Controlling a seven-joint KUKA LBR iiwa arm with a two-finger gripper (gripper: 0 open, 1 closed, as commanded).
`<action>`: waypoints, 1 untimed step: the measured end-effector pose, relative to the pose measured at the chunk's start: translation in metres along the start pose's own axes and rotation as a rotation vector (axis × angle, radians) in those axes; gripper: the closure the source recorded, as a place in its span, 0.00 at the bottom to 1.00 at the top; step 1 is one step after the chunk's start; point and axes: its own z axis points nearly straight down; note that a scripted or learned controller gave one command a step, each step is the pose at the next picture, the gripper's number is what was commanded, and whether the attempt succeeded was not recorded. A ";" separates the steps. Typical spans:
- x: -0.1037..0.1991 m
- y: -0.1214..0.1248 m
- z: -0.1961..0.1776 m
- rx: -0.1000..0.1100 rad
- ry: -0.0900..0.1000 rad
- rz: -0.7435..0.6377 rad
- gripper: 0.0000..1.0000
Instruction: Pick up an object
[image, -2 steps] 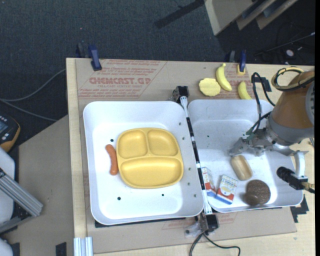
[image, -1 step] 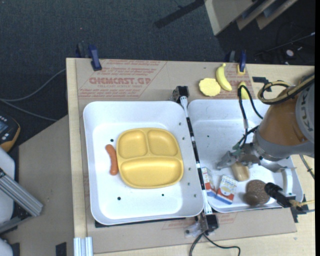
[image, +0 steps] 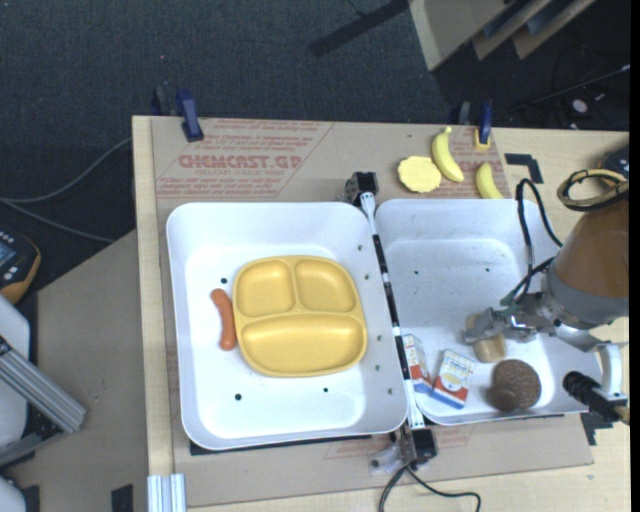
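In the right bin (image: 440, 250) my gripper (image: 488, 328) hangs low over the front right part, reaching in from the right. Right under it, touching or nearly touching, lies a small tan block (image: 490, 349). A brown round ball (image: 515, 385) rests just in front of that block. Left of the ball is a small white packet with red and blue print (image: 455, 375), and another thin packet (image: 412, 360) lies against the bin's left wall. The arm's orange band (image: 600, 250) covers the bin's right side.
The left bin (image: 200, 240) holds a yellow divided plate (image: 298, 315) with an orange-red sausage (image: 226, 318) beside its left edge. On the bench behind the right bin lie two bananas (image: 447, 157) (image: 487, 181) and a yellow round piece (image: 419, 174). A black cable (image: 530, 215) loops over the right bin's back.
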 end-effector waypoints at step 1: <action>0.013 -0.027 0.000 0.003 0.002 -0.004 0.00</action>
